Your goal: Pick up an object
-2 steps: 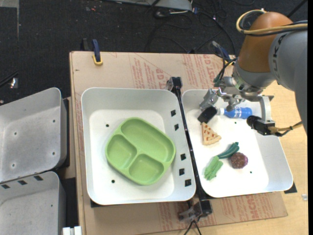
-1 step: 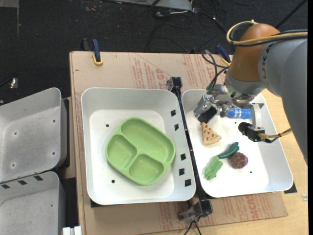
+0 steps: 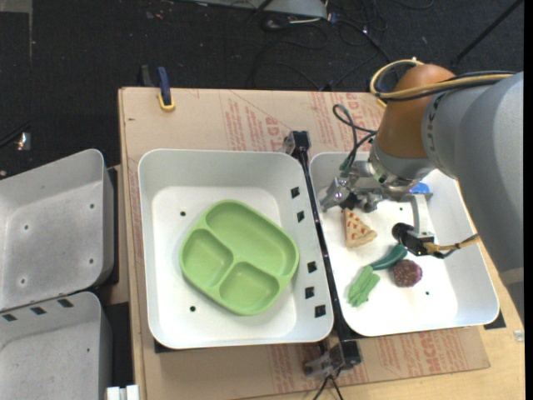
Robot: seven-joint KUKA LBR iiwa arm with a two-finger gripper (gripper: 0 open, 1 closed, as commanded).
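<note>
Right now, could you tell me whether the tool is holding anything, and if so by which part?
It cannot be told. The tool sits low in the right bin, just above the pizza slice, but the view does not show anything between its tips.

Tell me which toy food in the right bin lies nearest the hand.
The pizza slice, just below the hand; the green vegetable and purple piece lie farther down.

Even overhead light is flooding the scene; white bins (image 3: pixel 158 223) are reading bright w/o blown glare. Soft, short shadows are falling under the green tray (image 3: pixel 240 257). Floor (image 3: pixel 75 48) is staying dim. Focus is holding sharp; slight grain, min. edge distortion.
</note>
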